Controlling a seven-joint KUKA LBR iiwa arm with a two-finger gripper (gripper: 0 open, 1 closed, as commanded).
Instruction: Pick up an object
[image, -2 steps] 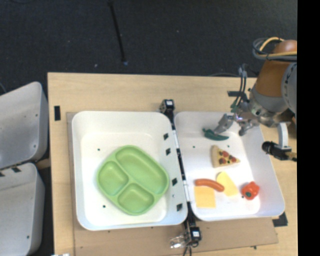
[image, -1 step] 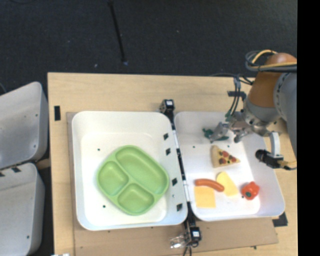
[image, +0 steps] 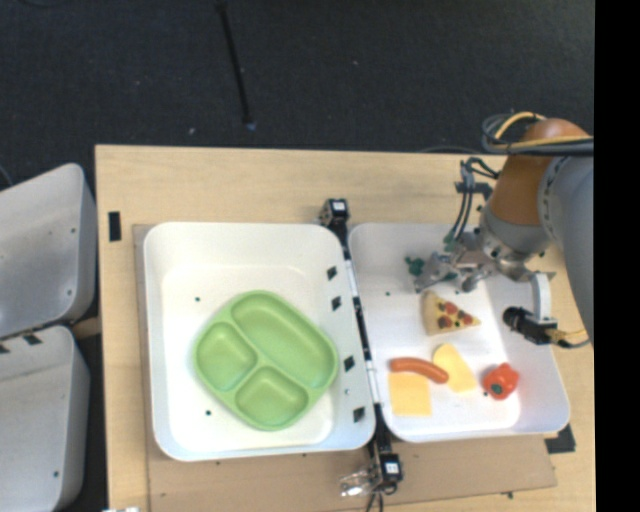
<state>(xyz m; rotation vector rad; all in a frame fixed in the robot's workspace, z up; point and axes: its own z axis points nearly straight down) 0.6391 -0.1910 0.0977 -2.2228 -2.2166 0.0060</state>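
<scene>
Two shallow white bins side by side on the bench (image: 120, 190), joined along a seam with small black clips (image: 333, 272).

In the left bin (image: 160, 300): one green plate (image: 265, 358) with three compartments, lying flat near the middle, clear of every wall.

In the right bin (image: 545, 405): five toy foods, all in the half toward the bottom of the view.
- Pizza slice (image: 447, 315) nearest the middle, with red dots on its face too small to make out.
- Below it, a red-orange sausage (image: 418, 369), lying across the top edge of a flat yellow-orange slab (image: 409, 394) and hiding that edge.
- Pale yellow wedge (image: 455, 367) just beside the sausage's right end; whether touching or overlapping, hard to say.
- Red round piece (image: 501, 380) just right of the wedge, apart from it. Tomato or pepper, too blurred to tell.

Grey arm (image: 520, 205) reaching in from the right, cut off at the frame edge, with its orange band partly out of view. Covers the top right corner of the right bin.

Jaws just above the pizza slice in the view, over bare bin floor, small and blurred against tangled metal and cable. Appear spread apart, with nothing between them. Height over the floor not readable from this slant.
</scene>
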